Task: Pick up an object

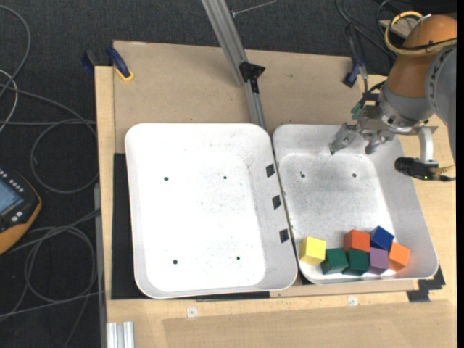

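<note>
White bins sit side by side on my bench; the right bin [330, 187] holds a cluster of blocks along its near edge: yellow block [314, 249], green blocks [345, 260], orange blocks [357, 240], blue block [381, 236], purple block [378, 258]. I see my gripper [357, 143] above the bin's far end, fingers spread, nothing between them, well apart from the blocks.

Both bins, left [145, 216] and right [406, 209], look like white moulded plastic, smooth with a faint dark speckle. The bench [181, 85] is bare matt wood or board. The blocks [355, 252] have flat, matt coloured faces. The slanted rail [228, 42] is dull grey metal. The arm's orange band [420, 56] is glossy.
</note>
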You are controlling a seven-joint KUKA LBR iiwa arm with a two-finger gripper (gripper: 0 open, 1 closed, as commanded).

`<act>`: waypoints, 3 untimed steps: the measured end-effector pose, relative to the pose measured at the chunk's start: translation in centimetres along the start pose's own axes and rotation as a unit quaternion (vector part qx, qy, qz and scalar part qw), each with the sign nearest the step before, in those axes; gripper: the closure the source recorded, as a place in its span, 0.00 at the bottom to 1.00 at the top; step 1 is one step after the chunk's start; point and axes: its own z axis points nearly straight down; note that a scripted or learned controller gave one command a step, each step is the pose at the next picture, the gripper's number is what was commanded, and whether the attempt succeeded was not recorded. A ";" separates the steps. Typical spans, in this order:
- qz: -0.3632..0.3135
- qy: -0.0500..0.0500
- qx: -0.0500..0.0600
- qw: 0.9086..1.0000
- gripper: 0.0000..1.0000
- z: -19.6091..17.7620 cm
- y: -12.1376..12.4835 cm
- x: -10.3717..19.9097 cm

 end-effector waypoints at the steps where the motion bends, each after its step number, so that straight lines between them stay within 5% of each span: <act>1: -0.001 -0.001 -0.004 1.000 1.00 -1.5 0.2 0.0; 3: 0.000 -0.001 -0.006 1.000 1.00 -8.5 0.0 -0.5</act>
